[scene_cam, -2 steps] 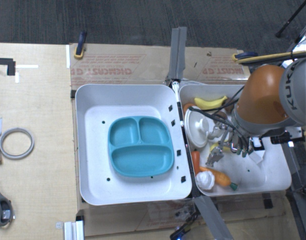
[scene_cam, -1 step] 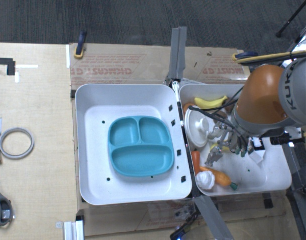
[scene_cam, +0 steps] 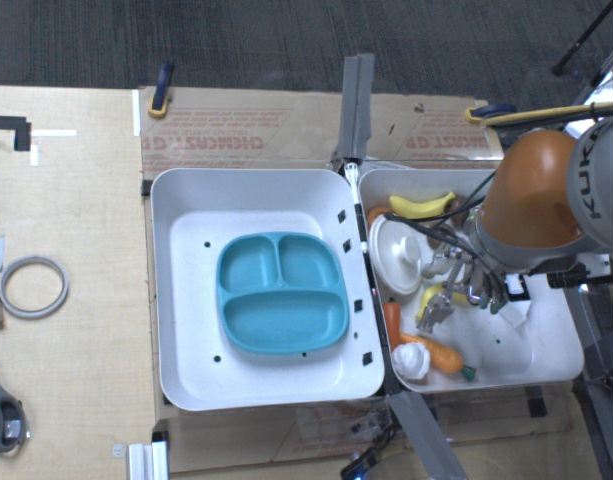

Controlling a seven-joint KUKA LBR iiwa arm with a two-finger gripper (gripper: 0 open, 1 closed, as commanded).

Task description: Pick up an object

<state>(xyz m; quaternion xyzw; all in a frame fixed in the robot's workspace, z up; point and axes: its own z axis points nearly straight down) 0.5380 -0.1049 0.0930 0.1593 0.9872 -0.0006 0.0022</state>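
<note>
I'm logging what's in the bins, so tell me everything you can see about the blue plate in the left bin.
The blue plate is a light turquoise divided tray with rounded corners, looking like smooth plastic. It has three sections: two smaller ones on the far side and one wide one on the near side. It lies flat and right side up, slightly turned, near the middle of the left bin, resting on the bin's white floor. Nothing sits in it or touches it otherwise.

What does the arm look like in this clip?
The arm has a grey body with a large rounded orange band and part of the black KUKA lettering on its side. Black cables run down to a metallic gripper with small silver parts at the wrist.
</note>
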